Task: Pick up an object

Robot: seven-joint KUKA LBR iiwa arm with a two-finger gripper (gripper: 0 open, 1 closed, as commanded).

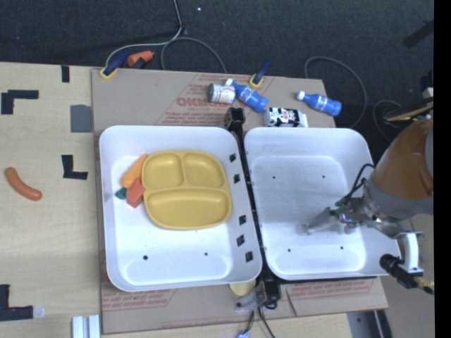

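yellow divided plate [187, 189] lies in the left bin [123, 259], toward its upper middle, three compartments facing up. tucked against the plate's left edge sit an orange carrot-like piece [132, 172] and a small red piece [134, 197], with a bit of green showing between them at the far left.

right bin [310, 263] holds the gripper [317, 224], which reaches in from the right with its grey fingers low over the white floor, pointing left. nothing shows between those fingers; whether they are spread or closed i cannot tell, as they blur into one grey wedge. the arm [405, 174] behind it shows its orange band at the right side of the view.

beyond the bins, on the cardboard at the top, lie two blue bottles [251, 97] [320, 103], a small white-and-brown container [220, 92], and a black-and-white packet [285, 117]. an orange-handled clamp [130, 60] grips the cardboard's upper left corner. well apart to the left, on the wooden bench, rests a toy sausage [23, 184].
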